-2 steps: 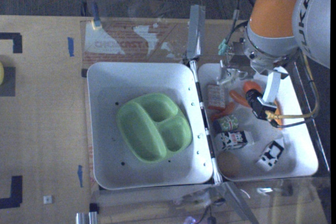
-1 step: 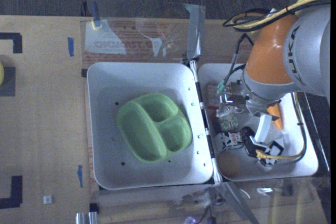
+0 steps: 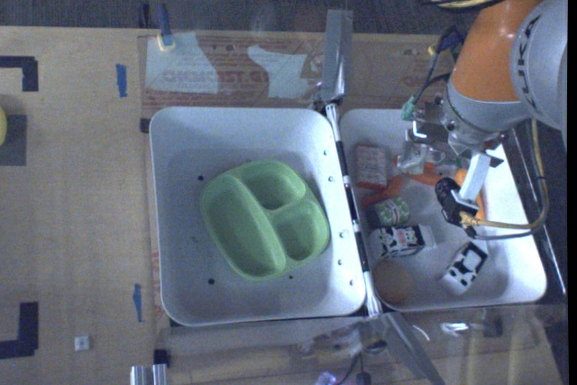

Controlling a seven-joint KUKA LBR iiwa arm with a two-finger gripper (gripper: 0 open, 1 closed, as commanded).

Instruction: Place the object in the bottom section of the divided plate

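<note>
Two bins sit side by side on the table point(image 3: 72, 221). The left bin point(image 3: 180, 149) holds a divided plate point(image 3: 264, 218) near its middle, one long section toward the left and two smaller ones to the right. The right bin point(image 3: 523, 275) holds a cluster of small items: a packet point(image 3: 370, 164) toward the back, a can point(image 3: 392, 212) in front of it, a small carton point(image 3: 399, 239) nearer the front, a round disc point(image 3: 393, 281) at the front edge, and a small box point(image 3: 465, 265) to its right. The arm point(image 3: 505, 59) reaches in from the right over the right bin's back half.
</note>
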